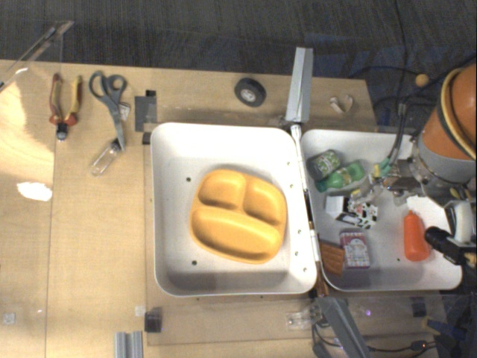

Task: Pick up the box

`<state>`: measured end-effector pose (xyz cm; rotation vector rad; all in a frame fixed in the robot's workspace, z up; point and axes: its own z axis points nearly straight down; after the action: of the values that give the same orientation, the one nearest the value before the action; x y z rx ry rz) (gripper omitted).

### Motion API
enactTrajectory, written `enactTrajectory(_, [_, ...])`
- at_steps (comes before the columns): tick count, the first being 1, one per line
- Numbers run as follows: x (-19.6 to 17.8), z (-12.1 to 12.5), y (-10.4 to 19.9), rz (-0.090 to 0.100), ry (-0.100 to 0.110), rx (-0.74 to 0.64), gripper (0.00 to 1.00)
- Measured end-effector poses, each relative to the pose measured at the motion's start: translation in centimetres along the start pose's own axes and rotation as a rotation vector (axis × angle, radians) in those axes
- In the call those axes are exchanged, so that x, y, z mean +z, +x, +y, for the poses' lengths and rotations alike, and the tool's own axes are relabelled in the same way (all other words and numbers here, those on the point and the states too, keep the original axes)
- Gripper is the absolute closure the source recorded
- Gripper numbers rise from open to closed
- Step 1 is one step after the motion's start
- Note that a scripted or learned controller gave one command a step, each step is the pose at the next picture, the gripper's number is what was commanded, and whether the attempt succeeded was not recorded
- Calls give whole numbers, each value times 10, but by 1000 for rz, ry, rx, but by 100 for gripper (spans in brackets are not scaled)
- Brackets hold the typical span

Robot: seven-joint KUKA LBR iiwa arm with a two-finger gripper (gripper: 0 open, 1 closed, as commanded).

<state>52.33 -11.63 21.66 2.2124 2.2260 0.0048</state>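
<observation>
Glossy yellow plastic mould [238, 215]; smooth white bins [171, 200]; matt wooden bench [89, 259].

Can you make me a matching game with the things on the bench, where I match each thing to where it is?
Things:
1. yellow lumpy shape
2. scissors
3. orange bottle
4. roll of black tape

Places:
A. on the wooden bench, far left of the bins
B. in the right bin, near its right side
C. in the middle of the left bin
D. on the bench just above the left bin

Pairs: 1-C, 2-A, 3-B, 4-D
</observation>
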Motion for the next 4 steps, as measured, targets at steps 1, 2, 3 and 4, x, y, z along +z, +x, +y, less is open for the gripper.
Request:
enactTrajectory(1, [105,-33,17,0,-3,-274,0])
enactTrajectory(2, [93,-29,17,-3,-13,-276,100])
enactTrajectory(3, [-30,-33,55,-1,-4,-333,100])
enactTrajectory(4, [-42,-34,117,1,-2,-70,100])
